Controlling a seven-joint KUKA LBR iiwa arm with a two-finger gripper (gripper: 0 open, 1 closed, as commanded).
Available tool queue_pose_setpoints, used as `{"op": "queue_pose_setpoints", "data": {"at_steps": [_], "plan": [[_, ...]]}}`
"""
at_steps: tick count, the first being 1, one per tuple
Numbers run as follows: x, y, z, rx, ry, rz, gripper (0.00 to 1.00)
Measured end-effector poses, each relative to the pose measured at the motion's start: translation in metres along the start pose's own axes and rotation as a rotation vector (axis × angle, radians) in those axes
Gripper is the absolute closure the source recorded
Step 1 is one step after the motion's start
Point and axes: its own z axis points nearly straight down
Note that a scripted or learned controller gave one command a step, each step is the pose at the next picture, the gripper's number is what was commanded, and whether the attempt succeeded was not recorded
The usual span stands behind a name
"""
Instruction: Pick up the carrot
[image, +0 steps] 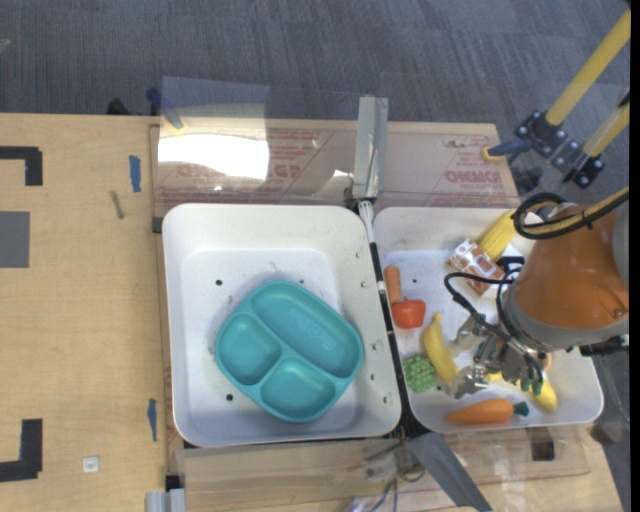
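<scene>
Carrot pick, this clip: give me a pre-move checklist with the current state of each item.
1. Carrot in view, lying flat near the front wall of the right bin: ok.
2. Hand over the right bin, just behind the carrot: ok.
3. Carrot between the hand's fingers: not ok, it lies apart on the bin floor.
4. Hand open wide enough for the carrot: cannot tell.
5. Room around the carrot: not ok, a banana and a green piece lie close on its left.
6. Left bin with teal tray out of the path: ok.
</scene>
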Motion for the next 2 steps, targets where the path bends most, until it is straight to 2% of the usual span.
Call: {"op": "queue_pose_setpoints", "data": {"at_steps": [1,2], "plan": [[-0.006,-0.044,0.003,0.003,0.004,0.017,1.00],[-0.009,-0.040,-0.092,0.002,-0.001,0.145,1.00]]}}
